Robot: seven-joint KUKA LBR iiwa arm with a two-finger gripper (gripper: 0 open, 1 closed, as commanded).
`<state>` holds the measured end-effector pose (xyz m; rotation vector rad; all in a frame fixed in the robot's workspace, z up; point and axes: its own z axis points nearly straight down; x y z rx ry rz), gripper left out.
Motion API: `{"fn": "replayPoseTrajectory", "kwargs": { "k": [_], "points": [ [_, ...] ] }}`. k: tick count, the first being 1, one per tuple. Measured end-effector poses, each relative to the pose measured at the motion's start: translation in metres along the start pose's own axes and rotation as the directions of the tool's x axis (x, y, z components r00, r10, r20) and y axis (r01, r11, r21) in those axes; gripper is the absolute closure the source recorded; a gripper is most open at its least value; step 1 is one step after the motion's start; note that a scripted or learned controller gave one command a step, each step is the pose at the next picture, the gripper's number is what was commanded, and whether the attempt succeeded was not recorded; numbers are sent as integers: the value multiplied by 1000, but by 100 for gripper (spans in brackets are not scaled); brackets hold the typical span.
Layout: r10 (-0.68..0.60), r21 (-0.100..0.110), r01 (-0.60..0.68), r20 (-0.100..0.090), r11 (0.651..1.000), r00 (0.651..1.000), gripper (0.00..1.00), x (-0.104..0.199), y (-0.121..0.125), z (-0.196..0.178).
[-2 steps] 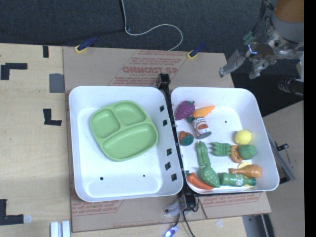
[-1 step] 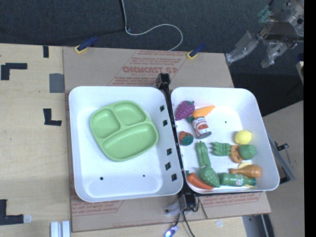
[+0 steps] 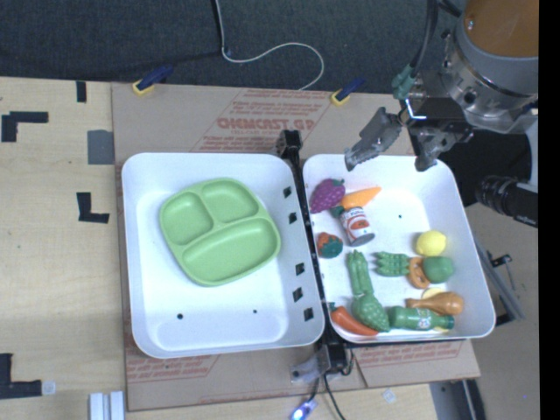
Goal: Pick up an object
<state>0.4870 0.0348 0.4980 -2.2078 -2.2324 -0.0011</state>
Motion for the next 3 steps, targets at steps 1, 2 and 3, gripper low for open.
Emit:
{"fn": "replayPoseTrajectory", "kwargs": {
  "k": [1,2,3],
  "points": [
    [8,0,-8,3,1000,1000,100,-4,3,-10],
    [3,-2,-3,1,1000,1000,100,63,3,-38],
    [14,13,-14,5,1000,1000,100,20,-4,69]
  ]
}}
